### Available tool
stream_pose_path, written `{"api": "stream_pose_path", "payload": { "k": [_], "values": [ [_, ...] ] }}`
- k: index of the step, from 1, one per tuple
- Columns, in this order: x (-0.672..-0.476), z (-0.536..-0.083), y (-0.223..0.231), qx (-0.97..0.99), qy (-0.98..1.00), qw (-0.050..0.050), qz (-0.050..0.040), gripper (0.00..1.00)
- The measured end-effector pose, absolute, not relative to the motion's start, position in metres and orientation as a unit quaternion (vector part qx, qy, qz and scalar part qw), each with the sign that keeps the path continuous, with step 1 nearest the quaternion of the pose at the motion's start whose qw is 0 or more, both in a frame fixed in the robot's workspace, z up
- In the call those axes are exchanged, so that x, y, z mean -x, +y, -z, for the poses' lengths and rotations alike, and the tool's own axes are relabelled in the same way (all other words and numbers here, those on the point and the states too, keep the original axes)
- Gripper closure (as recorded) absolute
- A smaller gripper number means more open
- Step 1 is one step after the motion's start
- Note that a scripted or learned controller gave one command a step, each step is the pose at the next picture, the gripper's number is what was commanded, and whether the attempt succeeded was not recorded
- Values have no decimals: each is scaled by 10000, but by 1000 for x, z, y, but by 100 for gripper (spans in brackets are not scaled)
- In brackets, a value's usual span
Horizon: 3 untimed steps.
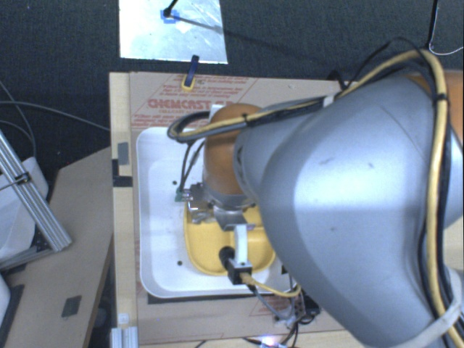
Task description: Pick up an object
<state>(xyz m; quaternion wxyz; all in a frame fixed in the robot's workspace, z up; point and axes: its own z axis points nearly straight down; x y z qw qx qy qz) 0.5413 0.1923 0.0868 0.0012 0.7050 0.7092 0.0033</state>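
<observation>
From the overhead camera view, the big grey arm with its orange band (225, 151) is reaching down into the shallow white plastic bin (156, 194), and its end effector (217, 216) is hanging right over a smooth yellow rounded plastic object (199, 249) lying toward the near wall of that bin. Whether the end effector is gripping anything, I cannot tell; the wrist is covering it. Judging by the glossy sheen, that yellow piece is looking light, stiff and rather slippery, so its raised edge is seeming the safer hold. Behind the bin, red print on the brown cardboard sheet (181, 93) is reading roughly "CHEMCAST".
</observation>
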Motion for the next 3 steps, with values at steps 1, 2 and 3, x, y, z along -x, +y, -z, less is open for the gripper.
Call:
{"api": "stream_pose_path", "payload": {
  "k": [1,2,3],
  "values": [
    [-541,-88,191,-7058,7084,22,-36,0],
    [-545,-88,231,-7061,7081,44,-3,0],
    [-487,-202,236,-7044,7098,0,-47,0]
  ]
}}
